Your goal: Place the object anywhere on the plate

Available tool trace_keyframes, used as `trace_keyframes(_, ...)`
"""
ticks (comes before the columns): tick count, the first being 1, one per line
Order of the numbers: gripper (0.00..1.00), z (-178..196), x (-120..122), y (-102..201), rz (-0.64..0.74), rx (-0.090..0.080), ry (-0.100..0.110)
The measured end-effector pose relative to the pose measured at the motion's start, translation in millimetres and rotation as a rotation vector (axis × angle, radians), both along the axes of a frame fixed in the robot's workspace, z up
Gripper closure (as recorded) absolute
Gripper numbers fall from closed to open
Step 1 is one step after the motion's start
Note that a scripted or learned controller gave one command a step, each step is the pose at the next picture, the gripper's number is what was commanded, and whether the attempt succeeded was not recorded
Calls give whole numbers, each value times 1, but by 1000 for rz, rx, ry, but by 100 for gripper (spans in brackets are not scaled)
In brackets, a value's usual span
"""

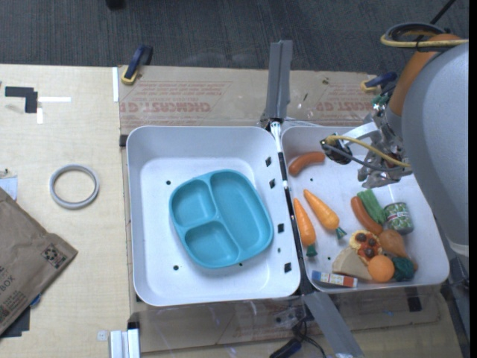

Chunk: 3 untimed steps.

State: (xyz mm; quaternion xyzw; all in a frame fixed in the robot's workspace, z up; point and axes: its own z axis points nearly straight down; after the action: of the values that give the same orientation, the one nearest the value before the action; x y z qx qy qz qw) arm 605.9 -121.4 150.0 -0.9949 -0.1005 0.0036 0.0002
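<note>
Gripper [381,171] sits at the right of the frame, over the upper part of the right bin [426,200] — honestly can't tell what state it's in, since the wrist hardware and a yellow cable [356,141] clutter that spot. Nothing visibly sits in it.

Which toy counts as "the object" is not something I can tell, but all the candidates lie in the right bin: a sausage [306,162] near the upper left corner, two carrots [321,209] side by side below it, a green pickle-looking thing [370,203], a small can [398,218], an orange [381,268] and a few more bits piled at the lower right. The blue plate [220,218] — three compartments, tilted a little — lies in the middle of the left bin [149,222], well apart from all the toys.

Outward from there: both bins rest on a brown cardboard sheet [209,99] with red print, clipped at the upper edge by a blue clamp [136,63]. Left of that is a pale wooden bench top [52,125] with a roll of tape [74,186] and a cardboard box [26,263] at the lower left. Dark grey carpet [223,13] runs across the top of the frame.
</note>
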Motion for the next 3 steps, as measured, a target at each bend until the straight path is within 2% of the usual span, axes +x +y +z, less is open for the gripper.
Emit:
trace_keyframes(1, 100, 40, 21, 100, 48, 0, -5)
trace_keyframes(2, 100, 40, -94, 117, 19, 0, 0)
trace_keyframes(3, 100, 59, -74, 52, 115, 0, -2)
